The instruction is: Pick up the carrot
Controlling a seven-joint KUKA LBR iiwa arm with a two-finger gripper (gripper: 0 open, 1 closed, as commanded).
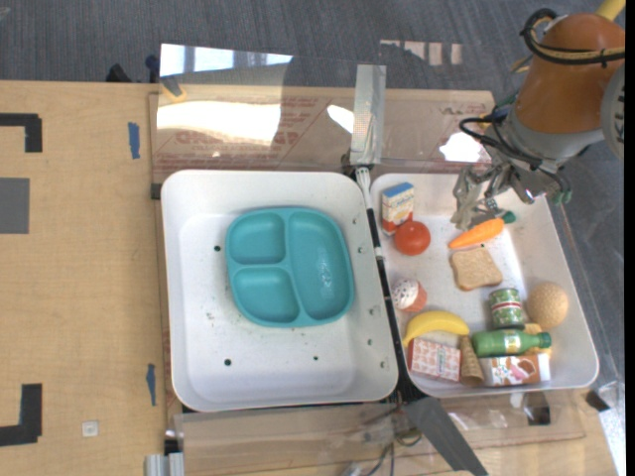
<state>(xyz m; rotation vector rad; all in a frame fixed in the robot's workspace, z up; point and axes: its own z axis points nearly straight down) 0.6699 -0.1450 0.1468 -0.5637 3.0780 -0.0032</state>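
Observation:
The carrot (477, 233) is orange with a green tip and lies slantwise on the floor of the right bin (575, 296), near its far side. My gripper (478, 204) hangs just above the carrot's far edge, below the arm's orange band. Its fingers (463, 201) stand apart, open, and nothing is between them. The carrot lies flat and free, just on the near side of the fingertips.
Close around the carrot are a bread slice (476, 268), a red tomato (412, 236) and a small carton (398, 204). Nearer the front lie a banana (437, 325), a green can (506, 307), a green bottle (509, 342) and boxes. A teal divided plate (291, 265) sits in the left bin (189, 296).

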